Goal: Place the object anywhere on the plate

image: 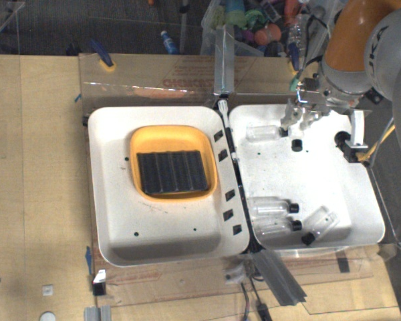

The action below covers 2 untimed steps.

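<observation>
While the task is still at its picking stage, a wooden surface (33, 179) carries two shallow white bins side by side, and everything here is placed relative to the divider between them. Left of the divider sits the left bin (113, 239), holding a yellow plate (142, 139) with a dark ribbed rectangular insert (172, 172) lying on its middle. Right of the divider sits the right bin (347, 199), where the grey arm with its orange band (364, 12) reaches in over the far corner. The end effector (299, 118) hangs low over that bin's far part, well right of the divider; whether it is spread or pressed together cannot be told. Nothing shows between its tips. Just beside it, toward the divider, lies a clear bottle (260, 133), probably the target. Three more clear bottles with black caps (281, 216) lie at the near end, close to the divider. Judging from this, the next move calls for settling over one bottle, gripping it, then carrying it leftward across the divider to the plate.
</observation>
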Each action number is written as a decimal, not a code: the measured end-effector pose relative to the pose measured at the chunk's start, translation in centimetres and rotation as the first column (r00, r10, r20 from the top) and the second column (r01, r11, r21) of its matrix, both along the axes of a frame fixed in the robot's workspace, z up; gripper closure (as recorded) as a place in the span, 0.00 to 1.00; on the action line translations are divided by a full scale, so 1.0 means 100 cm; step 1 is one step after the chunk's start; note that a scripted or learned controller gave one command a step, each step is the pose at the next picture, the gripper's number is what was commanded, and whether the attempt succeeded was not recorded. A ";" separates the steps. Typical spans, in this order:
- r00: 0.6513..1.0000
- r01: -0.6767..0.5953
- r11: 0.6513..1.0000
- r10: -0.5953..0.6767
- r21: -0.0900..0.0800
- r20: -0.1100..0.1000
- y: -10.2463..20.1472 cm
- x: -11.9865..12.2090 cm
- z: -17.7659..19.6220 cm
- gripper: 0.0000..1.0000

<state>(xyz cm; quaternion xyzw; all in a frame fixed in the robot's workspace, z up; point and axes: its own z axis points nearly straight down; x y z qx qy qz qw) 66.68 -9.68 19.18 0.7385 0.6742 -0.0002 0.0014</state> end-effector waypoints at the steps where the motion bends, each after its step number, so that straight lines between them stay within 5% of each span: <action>1: 0.999 -0.036 0.999 0.036 0.001 0.000 -0.004 0.001 0.046 1.00; 2: 0.999 -0.041 0.999 0.041 0.001 0.001 -0.006 0.001 0.084 1.00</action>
